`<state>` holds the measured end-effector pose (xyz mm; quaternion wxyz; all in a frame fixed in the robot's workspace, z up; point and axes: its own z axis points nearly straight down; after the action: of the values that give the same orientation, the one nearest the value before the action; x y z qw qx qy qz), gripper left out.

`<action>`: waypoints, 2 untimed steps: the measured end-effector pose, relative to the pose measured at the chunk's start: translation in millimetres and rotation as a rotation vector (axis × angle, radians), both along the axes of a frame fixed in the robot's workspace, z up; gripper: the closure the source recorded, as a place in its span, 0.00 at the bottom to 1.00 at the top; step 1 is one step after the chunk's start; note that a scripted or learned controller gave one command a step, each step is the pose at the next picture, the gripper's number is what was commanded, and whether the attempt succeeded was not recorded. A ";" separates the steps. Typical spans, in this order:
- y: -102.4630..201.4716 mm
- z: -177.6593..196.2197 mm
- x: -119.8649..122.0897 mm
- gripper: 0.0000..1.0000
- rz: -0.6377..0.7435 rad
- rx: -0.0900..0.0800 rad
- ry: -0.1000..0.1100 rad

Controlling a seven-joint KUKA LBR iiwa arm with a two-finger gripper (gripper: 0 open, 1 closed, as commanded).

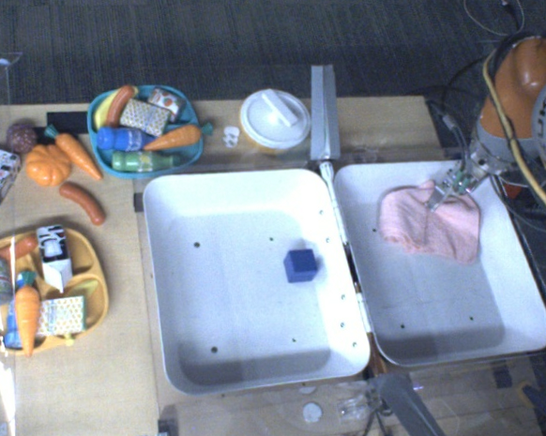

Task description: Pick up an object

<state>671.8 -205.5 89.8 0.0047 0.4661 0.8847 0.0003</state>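
One hand (443, 192) meets pink cloth (431, 222), fingertips indistinct.

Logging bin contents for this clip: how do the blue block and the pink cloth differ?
The blue block is a small, rigid cube; the pink cloth is larger, soft and crumpled flat. The block sits alone in the left bin; the cloth lies in the right bin with the gripper at its upper edge. Both rest on a white bin floor.

No text can be read — labels too blurred.
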 end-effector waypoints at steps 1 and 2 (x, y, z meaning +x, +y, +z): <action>7.3 -1.4 -3.0 0.00 0.006 0.016 0.025; 22.2 -1.4 -9.7 0.00 0.327 -0.022 0.027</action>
<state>662.1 -183.4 88.4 -0.0021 0.3156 0.9488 -0.0146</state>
